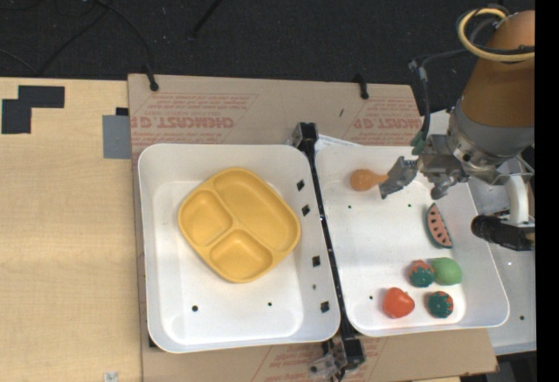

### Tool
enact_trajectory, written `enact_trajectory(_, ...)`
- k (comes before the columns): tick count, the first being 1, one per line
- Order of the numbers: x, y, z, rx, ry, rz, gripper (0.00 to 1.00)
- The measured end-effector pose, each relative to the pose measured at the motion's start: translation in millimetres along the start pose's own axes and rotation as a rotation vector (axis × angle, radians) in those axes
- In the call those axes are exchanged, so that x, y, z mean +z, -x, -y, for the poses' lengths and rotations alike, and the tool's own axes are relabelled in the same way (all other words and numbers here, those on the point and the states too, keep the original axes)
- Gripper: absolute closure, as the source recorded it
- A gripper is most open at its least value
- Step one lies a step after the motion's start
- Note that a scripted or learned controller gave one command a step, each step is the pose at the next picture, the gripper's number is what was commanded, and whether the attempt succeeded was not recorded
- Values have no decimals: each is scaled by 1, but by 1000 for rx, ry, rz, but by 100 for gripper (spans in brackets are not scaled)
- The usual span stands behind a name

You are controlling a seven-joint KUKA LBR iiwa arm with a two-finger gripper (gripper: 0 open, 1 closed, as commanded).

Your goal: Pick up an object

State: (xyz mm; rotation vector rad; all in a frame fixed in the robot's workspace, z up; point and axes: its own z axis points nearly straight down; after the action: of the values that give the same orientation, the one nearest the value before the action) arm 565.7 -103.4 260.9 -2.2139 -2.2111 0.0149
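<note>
Right now my gripper (417,179) hangs over the far part of the right bin (376,319), with its two fingers spread apart and nothing between them. One finger points left, toward an orange toy chicken leg (365,180) lying just beside it on the bin floor, not quite touching as far as I can judge.

That leg is my likeliest target. It looks like a small, light, hard plastic piece, smooth and probably a bit slippery, with a rounded fat end and a thinner end nearest the finger. I would close across the fat middle, where the fingers have more surface to bite on, since a pinch on the taper may squirt it out.

Further right, a watermelon slice (438,226) lies flat near the bin's right wall. At the near end sit a green ball-like fruit (447,270), a small teal and red piece (421,274) touching it, a red tomato-like fruit (397,303) and another teal and red piece (439,304).

The left bin (166,319) holds a yellow divided plate (239,224), lying at a tilt to the walls.
</note>
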Motion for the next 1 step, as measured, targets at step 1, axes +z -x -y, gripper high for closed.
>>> enact_trajectory(1,-6,0,-2,-2,12,1,0)
